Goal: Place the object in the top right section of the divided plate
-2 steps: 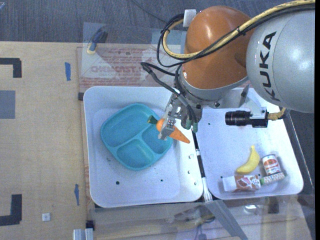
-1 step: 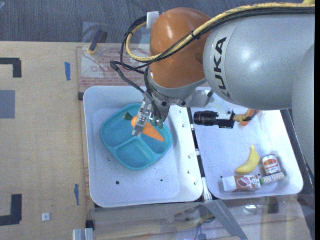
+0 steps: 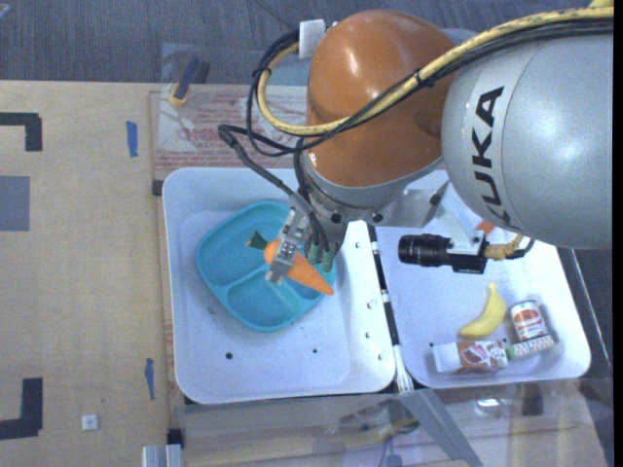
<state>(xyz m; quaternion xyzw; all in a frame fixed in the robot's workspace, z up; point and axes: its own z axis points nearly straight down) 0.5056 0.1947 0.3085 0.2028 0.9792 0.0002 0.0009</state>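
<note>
Toy carrot, orange with a green top, lying across the right edge of the blue divided plate, pointed end aimed down and right, past the plate's rim. Plate itself in the left white bin, tilted on the diagonal, so its sections sit skewed. Gripper right over the carrot's thick end, above the plate's right side. Fingers pointing down at the carrot, touching or nearly so. Cannot tell whether they are apart or closed, nor whether the carrot is actually pinched between them.

Probably a hollow plastic toy: light, stiff, smooth, likely to roll or squirt out of a narrow pinch. Not fragile. Best taken across the thick shoulder just below the green top, where the body is widest and the sides nearly parallel. Tapered tip a poor hold, apt to slip. Green top possibly softer, less sure.

To the right of the plate, in the other bin: a banana, a small can, a flat packet.
</note>
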